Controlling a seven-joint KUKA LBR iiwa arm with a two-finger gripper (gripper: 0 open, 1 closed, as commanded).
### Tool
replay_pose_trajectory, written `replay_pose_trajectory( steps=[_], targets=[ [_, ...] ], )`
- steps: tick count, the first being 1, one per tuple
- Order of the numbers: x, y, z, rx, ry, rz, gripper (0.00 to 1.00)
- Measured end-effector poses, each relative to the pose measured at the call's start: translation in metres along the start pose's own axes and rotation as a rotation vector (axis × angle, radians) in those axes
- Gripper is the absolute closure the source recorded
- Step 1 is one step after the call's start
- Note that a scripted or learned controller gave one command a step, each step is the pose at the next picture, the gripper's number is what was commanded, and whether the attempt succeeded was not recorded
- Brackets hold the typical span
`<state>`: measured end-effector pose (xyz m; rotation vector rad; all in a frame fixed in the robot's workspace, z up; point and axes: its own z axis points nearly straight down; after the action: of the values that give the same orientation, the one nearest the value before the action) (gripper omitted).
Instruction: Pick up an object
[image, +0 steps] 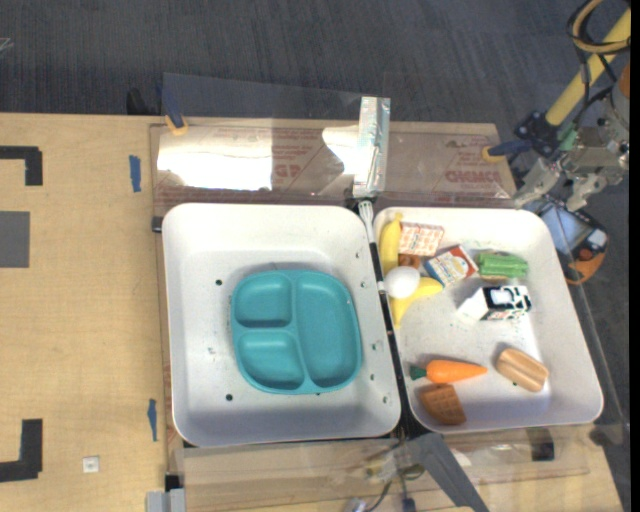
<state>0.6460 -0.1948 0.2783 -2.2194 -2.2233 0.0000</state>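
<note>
Orange and tapered, the plastic toy carrot (455, 372) lies flat near the front of the right shallow white bin (570, 300), just beside a brown toy biscuit (442, 404) and apart from the tan bread-roll toy (521, 368). It is probably light, stiff and somewhat slick; a pinch across its thick middle looks safest. Whether the tool (562, 165), parked beyond the bin's far right corner, is open or closed cannot be told. A teal divided plate (297, 331) sits in the left white bin (190, 300).

Teal plate (296, 332) (orange carrot (455, 372))
</note>
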Motion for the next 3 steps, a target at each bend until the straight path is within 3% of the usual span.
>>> replay_pose_trajectory(
  steps=[1,2,3],
  targets=[
    [-0.014,-0.025,0.126,0.010,0.002,0.070,0.00],
    [-0.001,-0.015,0.185,-0.009,0.006,0.405,0.00],
    [-0.001,-0.011,0.171,-0.021,0.003,0.402,1.00]
  ],
)
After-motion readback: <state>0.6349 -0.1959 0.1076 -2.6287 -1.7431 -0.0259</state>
